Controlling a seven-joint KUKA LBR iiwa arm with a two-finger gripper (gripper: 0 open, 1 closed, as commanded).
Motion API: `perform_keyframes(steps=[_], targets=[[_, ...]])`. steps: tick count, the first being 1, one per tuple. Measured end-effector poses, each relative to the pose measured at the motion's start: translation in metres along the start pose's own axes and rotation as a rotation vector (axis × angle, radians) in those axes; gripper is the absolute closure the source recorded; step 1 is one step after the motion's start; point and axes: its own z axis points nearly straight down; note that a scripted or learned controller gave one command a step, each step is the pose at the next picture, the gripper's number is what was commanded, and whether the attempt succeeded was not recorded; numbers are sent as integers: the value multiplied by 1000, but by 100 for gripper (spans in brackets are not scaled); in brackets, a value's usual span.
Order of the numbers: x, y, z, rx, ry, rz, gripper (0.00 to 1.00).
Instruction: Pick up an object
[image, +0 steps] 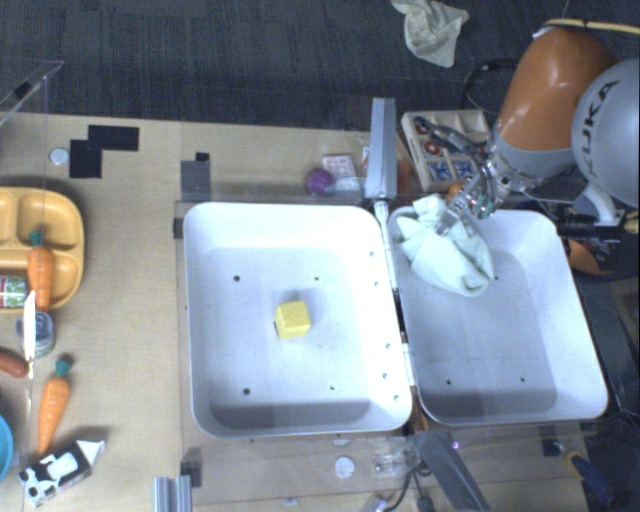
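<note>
Pale green crumpled cloth (447, 256) bunched at right white bin's (520, 395) far-left corner, top pinched in the closed claw (476, 200). Thin pinch: might slip free if limp fabric sags or snags the rim.

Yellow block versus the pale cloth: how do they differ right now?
The yellow block is small, boxy and bright; the pale cloth is larger, crumpled and whitish-green. The block sits alone mid-floor in the left bin; the cloth lies at the right bin's upper-left corner, with the gripper at its top edge.
</note>
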Motion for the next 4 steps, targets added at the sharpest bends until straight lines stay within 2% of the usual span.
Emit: perform_keyframes(steps=[1, 2, 3, 4], targets=[[-20, -34, -111, 1, -1, 356, 100], [-5, -68, -70, 5, 4, 149, 100], [-25, -135, -130, 1, -7, 24, 100], [-54, -117, -84, 5, 3, 247, 100]])
